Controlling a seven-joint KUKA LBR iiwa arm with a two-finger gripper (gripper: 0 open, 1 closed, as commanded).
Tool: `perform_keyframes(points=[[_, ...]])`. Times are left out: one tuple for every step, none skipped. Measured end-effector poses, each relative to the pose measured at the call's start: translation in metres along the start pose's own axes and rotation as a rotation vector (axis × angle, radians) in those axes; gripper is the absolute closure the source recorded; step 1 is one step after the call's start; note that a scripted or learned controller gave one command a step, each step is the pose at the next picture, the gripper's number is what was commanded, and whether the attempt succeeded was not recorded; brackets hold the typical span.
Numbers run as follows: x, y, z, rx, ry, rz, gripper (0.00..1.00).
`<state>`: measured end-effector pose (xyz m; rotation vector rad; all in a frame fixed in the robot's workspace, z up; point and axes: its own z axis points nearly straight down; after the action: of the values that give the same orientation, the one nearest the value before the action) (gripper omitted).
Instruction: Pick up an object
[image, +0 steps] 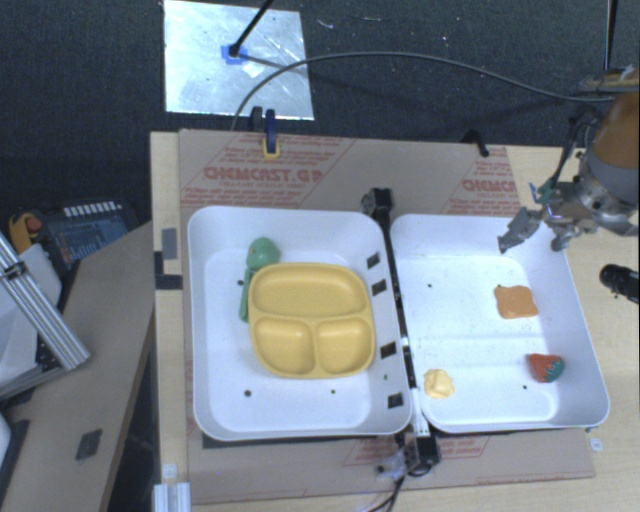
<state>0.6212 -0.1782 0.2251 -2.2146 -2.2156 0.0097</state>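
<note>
Nearest to the camera, in the right bin (585, 400), lie a small yellow piece (438, 382) by the front left corner and a red and green object (546, 367) by the front right wall. Further back in this bin lies an orange piece (516, 301), well apart from the other two. Above the far right corner of this bin hangs the pincer (541, 231); its fingers stand spread wide and hold nothing. In the left bin (205, 300) rests a yellow divided tray (305, 318), with a green object (258, 260) touching its far left side. Both bins stand on the tabletop (165, 200).
</note>
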Motion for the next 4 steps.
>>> perform_keyframes(points=[[0.001,0.003,-0.008,-0.012,-0.003,-0.003,0.00],[-0.002,0.006,0.054,-0.009,-0.002,-0.001,0.00],[0.005,0.009,0.114,-0.010,-0.002,-0.005,0.00],[0.005,0.010,0.141,-0.011,-0.002,-0.005,0.00]])
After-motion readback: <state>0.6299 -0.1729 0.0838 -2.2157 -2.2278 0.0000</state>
